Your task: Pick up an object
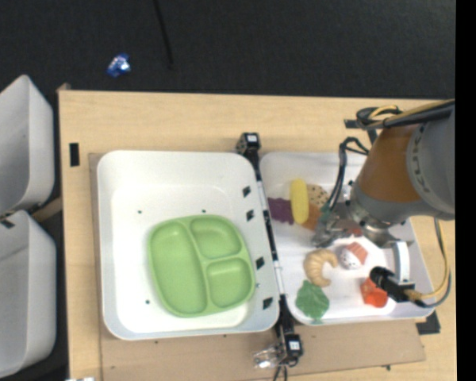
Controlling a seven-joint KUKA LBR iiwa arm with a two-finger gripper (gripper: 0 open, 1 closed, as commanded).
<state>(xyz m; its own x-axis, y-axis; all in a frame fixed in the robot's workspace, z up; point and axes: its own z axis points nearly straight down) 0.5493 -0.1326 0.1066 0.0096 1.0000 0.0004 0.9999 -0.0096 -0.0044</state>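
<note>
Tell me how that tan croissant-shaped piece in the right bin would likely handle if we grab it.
The croissant looks like a moulded toy, so probably stiff and light. Its curved, tapering shape may let it slip or pivot out of a pinch unless taken across the thick middle. The green leafy piece and the red-and-white item lie close, so a push could nudge them.

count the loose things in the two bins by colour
green: 2, the divided plate in the left bin and a leafy piece in the right bin
yellow: 1
purple: 1
tan: 1, a croissant shape
red and white: 1
orange-red: 1
total: 7
</note>
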